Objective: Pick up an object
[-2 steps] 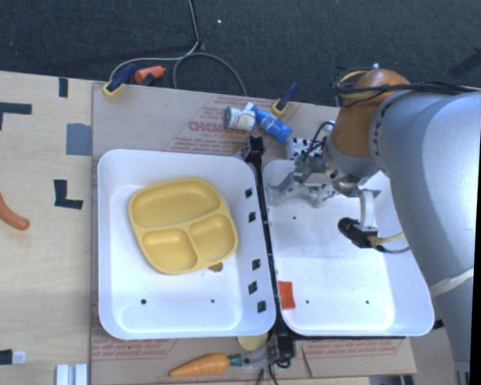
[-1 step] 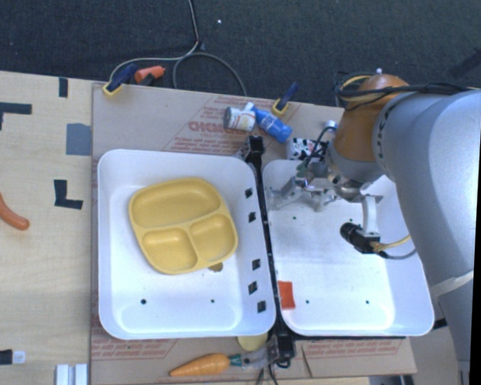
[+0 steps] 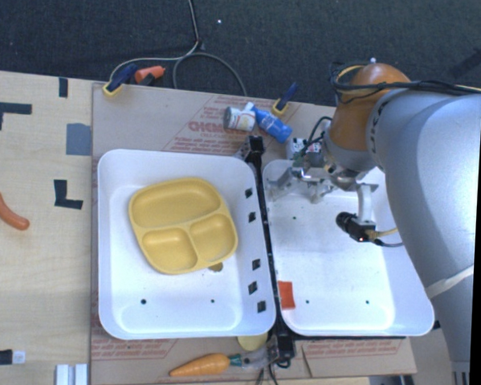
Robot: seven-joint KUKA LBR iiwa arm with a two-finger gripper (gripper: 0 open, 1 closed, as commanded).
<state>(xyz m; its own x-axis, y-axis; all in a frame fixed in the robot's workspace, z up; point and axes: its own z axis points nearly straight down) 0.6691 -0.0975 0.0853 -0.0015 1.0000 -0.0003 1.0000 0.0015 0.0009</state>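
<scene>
Small orange rectangular block (image 3: 285,294) lying in right white bin (image 3: 379,316) beside left wall, long axis near-to-far; gripper (image 3: 299,179) hovering at far rim, spread indeterminable.

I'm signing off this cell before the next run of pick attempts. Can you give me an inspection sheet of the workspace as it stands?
Surface: two white bins, left bin and right bin, on a cardboard sheet.
Job's things: yellow divided plate in left bin; small orange piece in right bin.
Clutter: carrot, sausage, bottle and blue item outside the bins.
Grippers: pincer over the right bin's far left corner; nothing seen between its fingers.
Cables: black cable beyond the bench.
Surroundings: dark carpet.
</scene>
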